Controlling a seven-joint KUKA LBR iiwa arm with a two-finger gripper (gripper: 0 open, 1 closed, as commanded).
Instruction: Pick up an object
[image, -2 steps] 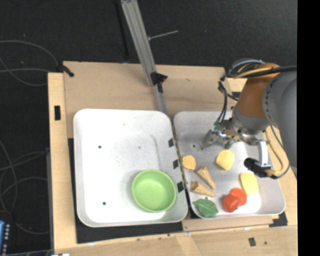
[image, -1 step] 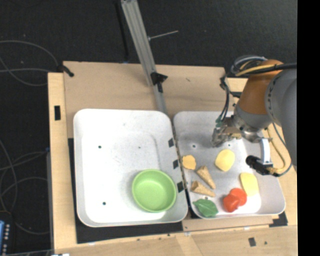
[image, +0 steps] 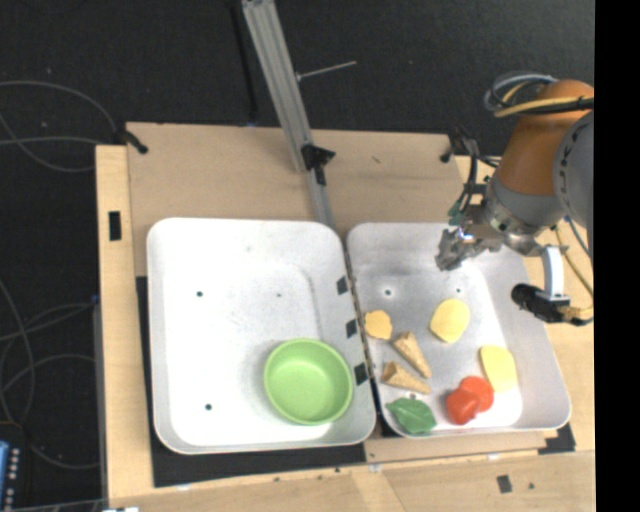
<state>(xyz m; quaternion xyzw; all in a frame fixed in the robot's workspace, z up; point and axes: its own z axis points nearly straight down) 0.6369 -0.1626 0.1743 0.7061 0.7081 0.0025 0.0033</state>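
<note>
Here, left to right. Tabletop (image: 230, 180): tan board bearing two white bins side by side. Left bin (image: 230, 290): holds one green bowl (image: 308, 381), upright, near its front right corner. Right bin (image: 400, 260): holds the loose objects, all in its front half. Small yellow round piece (image: 377, 325) near the left wall; two tan wedge pieces (image: 409, 351) (image: 404, 377) just beside it, one ahead of the other; green piece (image: 412, 415) at the front edge; yellow oval piece (image: 450, 321) mid-bin; red piece (image: 468, 399) near the front, touching a pale yellow piece (image: 498, 366) to its right. Gripper (image: 452, 250): above the rear of the right bin, apart from every object, holding nothing; whether it stands wide or narrow cannot be told.
</note>
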